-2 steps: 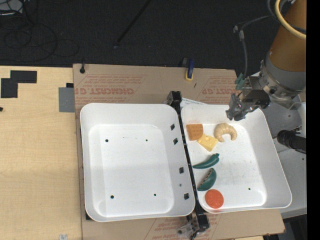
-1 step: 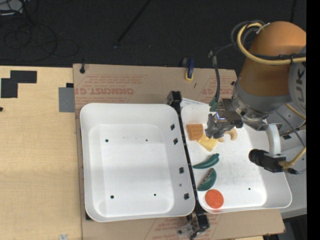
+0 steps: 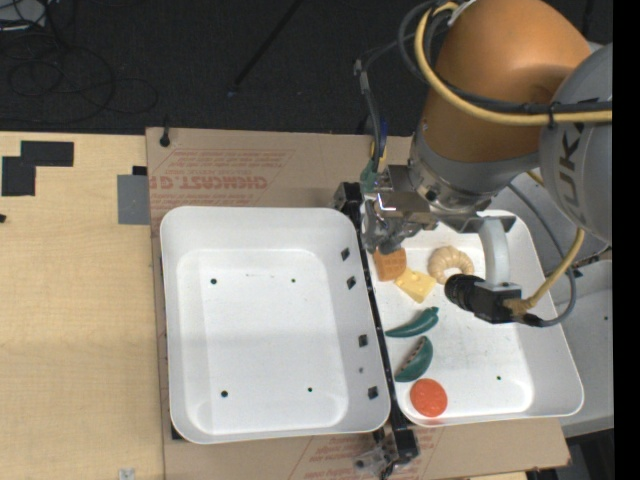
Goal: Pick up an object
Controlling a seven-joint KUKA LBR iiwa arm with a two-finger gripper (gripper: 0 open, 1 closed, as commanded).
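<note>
Camera view: end effector (image 3: 385, 236) over orange block (image 3: 390, 265) by right bin (image 3: 545, 393) left wall; grip state unclear.

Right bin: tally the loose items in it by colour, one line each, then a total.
Green: 2, one pod and another pod
Orange cube: 1
Yellow wedge: 1
Tan ring-shaped piece: 1
Red-orange round piece: 1
Total: 6

Black cables (image 3: 70, 68) on dark floor beyond bench (image 3: 70, 298)
</note>
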